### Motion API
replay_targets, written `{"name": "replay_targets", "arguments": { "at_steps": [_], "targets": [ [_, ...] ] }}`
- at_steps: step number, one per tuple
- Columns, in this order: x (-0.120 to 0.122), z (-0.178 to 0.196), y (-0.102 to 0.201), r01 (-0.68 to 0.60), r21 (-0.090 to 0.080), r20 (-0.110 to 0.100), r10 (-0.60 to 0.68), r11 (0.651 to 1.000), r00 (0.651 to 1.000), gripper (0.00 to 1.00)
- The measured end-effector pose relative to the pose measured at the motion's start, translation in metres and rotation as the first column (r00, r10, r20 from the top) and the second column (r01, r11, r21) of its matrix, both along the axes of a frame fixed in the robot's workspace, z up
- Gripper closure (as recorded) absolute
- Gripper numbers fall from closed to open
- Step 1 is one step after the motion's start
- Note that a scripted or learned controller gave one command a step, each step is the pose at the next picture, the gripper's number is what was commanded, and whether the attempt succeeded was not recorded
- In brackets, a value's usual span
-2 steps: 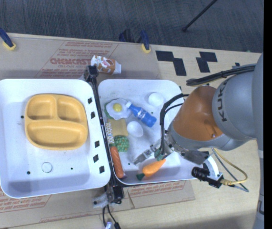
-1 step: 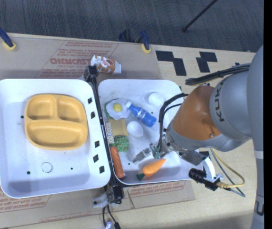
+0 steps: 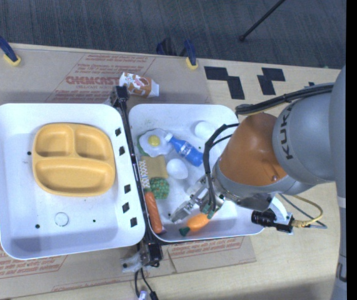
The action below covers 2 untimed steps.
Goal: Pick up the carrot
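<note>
The carrot (image 3: 197,222) lies in the right bin (image 3: 225,112), down by the near wall, its green end pointing left. The hand (image 3: 194,208) sits low just above it, and its metal fingers (image 3: 184,210) look a little apart. I cannot tell for sure that the carrot is between them, so I would not say it is held yet.

What could go wrong? The carrot is smooth and round, so it may roll or slip out when the fingers squeeze. It is close to the bin wall, so a finger may bump the wall and miss. A long hot dog (image 3: 153,212) lies just to the left, and the broccoli (image 3: 159,187) and white egg (image 3: 177,168) are near too. The hand could nudge them.

There is not much room here. The near wall is tight on one side and the toys crowd the other. Straight up is the open way out. The left bin (image 3: 9,180) holds a yellow tray (image 3: 74,159), well apart.
</note>
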State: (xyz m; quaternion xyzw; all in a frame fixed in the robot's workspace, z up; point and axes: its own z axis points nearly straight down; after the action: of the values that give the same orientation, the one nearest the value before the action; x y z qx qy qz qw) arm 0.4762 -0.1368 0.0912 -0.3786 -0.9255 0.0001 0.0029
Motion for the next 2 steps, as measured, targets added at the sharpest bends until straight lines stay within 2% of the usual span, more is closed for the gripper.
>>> {"name": "replay_targets", "arguments": {
  "at_steps": [1,2],
  "targets": [
    [0.048,0.178,-0.012,-0.311,-0.004,0.006,0.311,0.950,0.950,0.00],
    [0.000,0.062,-0.023,-0.532,0.000,0.003,0.532,0.846,0.846,0.00]
  ]
}}
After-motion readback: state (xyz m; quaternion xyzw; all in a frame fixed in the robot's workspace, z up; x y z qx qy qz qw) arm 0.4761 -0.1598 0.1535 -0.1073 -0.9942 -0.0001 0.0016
